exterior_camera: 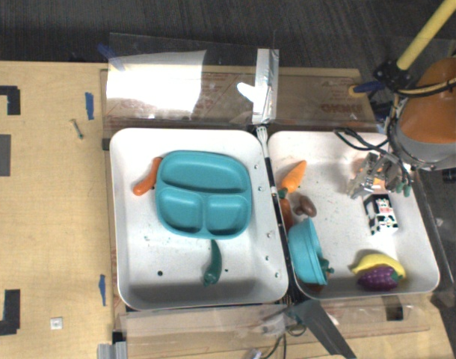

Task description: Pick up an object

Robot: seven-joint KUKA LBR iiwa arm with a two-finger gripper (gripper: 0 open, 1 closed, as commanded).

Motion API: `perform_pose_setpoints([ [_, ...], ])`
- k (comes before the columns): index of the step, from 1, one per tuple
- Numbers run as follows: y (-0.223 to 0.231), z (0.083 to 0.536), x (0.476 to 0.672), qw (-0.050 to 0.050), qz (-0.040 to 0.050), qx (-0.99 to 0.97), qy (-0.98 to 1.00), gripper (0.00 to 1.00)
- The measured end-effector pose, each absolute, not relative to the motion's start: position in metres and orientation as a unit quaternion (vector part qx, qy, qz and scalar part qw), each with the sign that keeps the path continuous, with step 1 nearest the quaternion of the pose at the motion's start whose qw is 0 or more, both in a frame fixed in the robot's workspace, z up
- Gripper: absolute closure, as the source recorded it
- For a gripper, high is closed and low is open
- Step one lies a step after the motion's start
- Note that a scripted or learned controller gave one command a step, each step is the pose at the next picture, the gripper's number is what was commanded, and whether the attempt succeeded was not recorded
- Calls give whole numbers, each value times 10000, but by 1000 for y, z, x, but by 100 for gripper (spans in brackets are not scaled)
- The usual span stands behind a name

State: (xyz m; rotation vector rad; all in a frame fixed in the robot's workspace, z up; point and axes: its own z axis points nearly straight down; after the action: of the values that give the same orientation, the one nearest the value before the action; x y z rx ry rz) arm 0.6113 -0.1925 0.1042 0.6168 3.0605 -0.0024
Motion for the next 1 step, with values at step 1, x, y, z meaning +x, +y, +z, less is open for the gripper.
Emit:
perform_pose_setpoints([
  [1, -77, 189, 594, 63, 25, 2878, 9577, 100],
])
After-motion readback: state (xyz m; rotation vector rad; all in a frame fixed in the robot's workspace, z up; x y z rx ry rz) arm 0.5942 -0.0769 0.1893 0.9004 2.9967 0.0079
